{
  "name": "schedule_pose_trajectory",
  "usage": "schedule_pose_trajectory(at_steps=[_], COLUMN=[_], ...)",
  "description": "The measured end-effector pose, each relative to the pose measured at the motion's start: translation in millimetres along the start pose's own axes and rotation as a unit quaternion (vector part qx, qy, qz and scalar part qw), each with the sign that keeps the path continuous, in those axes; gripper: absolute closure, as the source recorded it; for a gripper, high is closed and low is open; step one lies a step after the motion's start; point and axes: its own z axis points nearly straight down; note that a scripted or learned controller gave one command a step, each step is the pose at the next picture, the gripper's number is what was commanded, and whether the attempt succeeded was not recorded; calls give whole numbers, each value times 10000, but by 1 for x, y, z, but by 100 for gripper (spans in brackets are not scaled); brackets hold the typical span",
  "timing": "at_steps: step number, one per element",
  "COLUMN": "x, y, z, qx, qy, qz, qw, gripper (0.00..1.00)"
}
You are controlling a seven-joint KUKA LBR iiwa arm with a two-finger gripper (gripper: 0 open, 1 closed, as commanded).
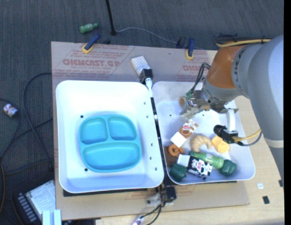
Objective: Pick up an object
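A thick, rounded robot arm (pixel 269 86) with a smooth, matte grey shell that widens toward the three o'clock edge. A glossy orange band (pixel 223 69) rings it just above the wrist. Thin black cables loop along the band's nine o'clock side. Below the band sits a darker metal wrist block and a small hand (pixel 190 102), its details too small to make out.
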Motion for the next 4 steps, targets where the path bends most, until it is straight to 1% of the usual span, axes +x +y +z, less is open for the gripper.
schedule_pose_trajectory(at_steps=[1,2,3,4], x=[0,16,24,25], y=[0,-45,-3,-64], z=[0,10,11,10], qx=[3,11,24,19], qy=[0,-1,7,4], qz=[0,11,3,6], qw=[10000,10000,10000,10000], gripper=[0,0,0,0])
